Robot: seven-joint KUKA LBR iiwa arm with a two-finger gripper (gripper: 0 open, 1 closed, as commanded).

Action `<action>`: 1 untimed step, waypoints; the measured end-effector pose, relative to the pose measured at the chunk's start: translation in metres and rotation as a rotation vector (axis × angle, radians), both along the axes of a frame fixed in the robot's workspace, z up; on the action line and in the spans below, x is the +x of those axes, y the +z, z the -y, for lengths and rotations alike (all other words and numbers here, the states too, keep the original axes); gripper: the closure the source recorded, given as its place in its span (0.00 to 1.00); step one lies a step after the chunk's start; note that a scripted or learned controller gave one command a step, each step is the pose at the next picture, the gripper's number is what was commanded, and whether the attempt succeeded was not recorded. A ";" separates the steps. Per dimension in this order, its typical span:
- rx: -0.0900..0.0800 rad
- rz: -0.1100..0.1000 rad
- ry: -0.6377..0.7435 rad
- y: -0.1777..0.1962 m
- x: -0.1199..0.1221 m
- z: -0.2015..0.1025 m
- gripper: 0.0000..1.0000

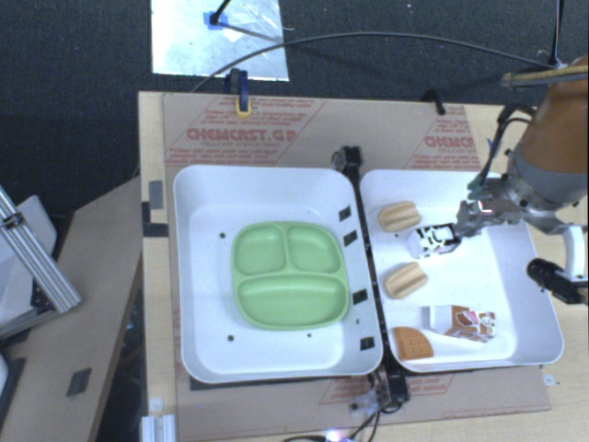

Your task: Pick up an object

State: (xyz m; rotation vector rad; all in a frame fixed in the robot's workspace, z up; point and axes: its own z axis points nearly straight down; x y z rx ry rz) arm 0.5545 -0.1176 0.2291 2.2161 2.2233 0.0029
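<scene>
Gripper (459, 226) hangs low over the right bin (543, 334), at the end of the grey arm (552, 168) that enters from the right. Whether it is spread or closed cannot be told at this angle. Its tip is right at a small black-and-white object (433, 238), and no grasp on that object can be made out.

Nearest in the right bin, an orange-brown waffle-like piece (412, 343) lies by the front left corner, with a white and brown packet (463, 321) just to its right. Farther back sits a tan bread roll (404, 280) near the dividing wall. Behind it is the black-and-white object, and past that a second tan roll (398, 215).

The left bin (198, 247) holds a green divided plate (290, 274), lying flat near its middle.

Both bins rest on a printed cardboard sheet (276, 127). A blue clamp (239, 86) grips the sheet's far edge. Beyond it, a shiny foil sheet (184, 26) lies on the dark floor.
</scene>
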 end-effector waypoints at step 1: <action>0.002 0.000 0.006 0.010 0.018 -0.052 1.00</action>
